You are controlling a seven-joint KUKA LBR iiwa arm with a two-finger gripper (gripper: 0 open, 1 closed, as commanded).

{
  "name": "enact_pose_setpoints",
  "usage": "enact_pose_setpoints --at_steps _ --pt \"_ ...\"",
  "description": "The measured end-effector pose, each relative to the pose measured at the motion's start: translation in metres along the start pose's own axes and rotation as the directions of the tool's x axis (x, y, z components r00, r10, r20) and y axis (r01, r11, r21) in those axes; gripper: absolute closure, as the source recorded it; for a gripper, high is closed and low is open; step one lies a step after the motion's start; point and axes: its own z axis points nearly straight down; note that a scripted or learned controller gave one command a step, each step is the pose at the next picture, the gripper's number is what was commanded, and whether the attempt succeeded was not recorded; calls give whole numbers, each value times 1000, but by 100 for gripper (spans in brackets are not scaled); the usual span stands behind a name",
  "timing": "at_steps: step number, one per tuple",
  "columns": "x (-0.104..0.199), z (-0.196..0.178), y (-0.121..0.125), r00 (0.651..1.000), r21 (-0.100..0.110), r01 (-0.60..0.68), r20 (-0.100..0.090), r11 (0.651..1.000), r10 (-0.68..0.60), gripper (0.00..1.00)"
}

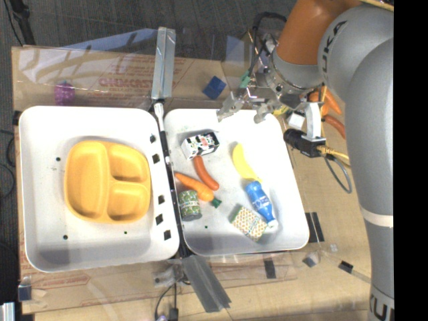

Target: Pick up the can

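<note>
We see the claw (pixel 244 111) spread and empty at the right bin's (pixel 289 179) far rim, well apart from the can (pixel 190 205), which touches an orange carrot (pixel 194 182) we risk snagging instead.

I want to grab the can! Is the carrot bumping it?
Touching: in the camera view, the carrot's lower end lies right against the top of the can, no gap showing.

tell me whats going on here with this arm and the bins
A grey KUKA arm reaches in from the right, its gripper open and holding nothing, over the far edge of the right bin. The can it should pick up lies near that bin's left wall, beside an orange carrot, untouched. A banana and blue bottle lie nearby. The left bin holds a yellow tray.
</note>
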Motion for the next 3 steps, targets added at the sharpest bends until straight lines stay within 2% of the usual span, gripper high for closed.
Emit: enact_pose_setpoints --at_steps 1,2,3 --pt "35 120 -33 1000 1 -11 0 1000 11 0" --pt "-17 143 22 998 -31 -55 -6 998 55 0" --pt "-24 141 16 997 -41 -77 -7 996 77 0"
